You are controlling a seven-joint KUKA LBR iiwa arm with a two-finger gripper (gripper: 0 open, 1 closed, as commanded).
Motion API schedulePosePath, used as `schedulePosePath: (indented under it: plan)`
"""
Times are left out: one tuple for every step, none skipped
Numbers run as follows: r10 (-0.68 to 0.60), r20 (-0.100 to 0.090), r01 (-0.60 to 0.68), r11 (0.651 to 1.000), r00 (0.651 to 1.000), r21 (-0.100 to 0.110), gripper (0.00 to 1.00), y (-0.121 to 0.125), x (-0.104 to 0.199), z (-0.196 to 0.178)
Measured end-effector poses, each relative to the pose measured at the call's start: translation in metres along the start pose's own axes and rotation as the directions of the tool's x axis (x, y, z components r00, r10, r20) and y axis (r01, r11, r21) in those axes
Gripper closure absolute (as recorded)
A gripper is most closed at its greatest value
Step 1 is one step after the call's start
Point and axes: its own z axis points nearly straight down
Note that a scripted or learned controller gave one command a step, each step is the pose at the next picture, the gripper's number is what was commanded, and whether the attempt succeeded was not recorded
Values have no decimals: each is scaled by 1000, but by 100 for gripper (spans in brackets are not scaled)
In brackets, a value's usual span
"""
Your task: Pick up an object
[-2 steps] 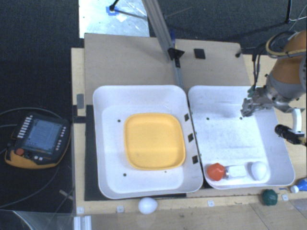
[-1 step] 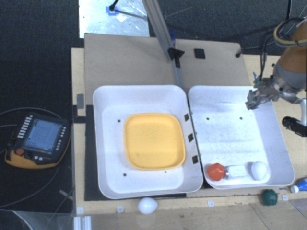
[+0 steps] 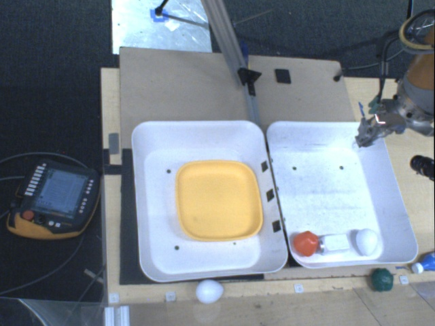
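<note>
In the camera view, two white bins sit side by side on the table (image 3: 183, 80). The left bin (image 3: 153, 250) carries a yellow square plate (image 3: 219, 200) with rounded corners, lying flat near its middle. The right bin (image 3: 326, 182) holds its things in a short row along its lower edge, toward the lower right of the frame: a small orange-red ball (image 3: 305, 243) at the left, a white blocky piece (image 3: 333, 243) in the middle, and a white egg-shaped object (image 3: 366, 242) at the right — each touching or just beside its neighbour. The row's long axis runs left to right across the frame, roughly parallel to the bin's lower rim; the white blocky piece lies lengthwise along that same line, though its ends are too pale against the bin to tell which way it points. The gripper (image 3: 365, 136) hangs at the upper right corner of the right bin, over its rim, at the end of the grey arm (image 3: 418, 80) that enters from the right of the frame; it is well apart from the row of objects. It is small and dark against the rim, and I cannot tell how it is set — nothing can be seen in it. Outside the bins, a second white egg (image 3: 209, 291) lies on the table below the left bin, a dark green ball (image 3: 382, 279) sits below the right bin's lower right corner, and a teach pendant (image 3: 53, 199) rests on the dark floor at the left of the frame.
</note>
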Motion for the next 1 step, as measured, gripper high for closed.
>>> schedulePosePath:
  plan:
    - [-3,-2,3,1000,1000,3,100,-18,57,6]
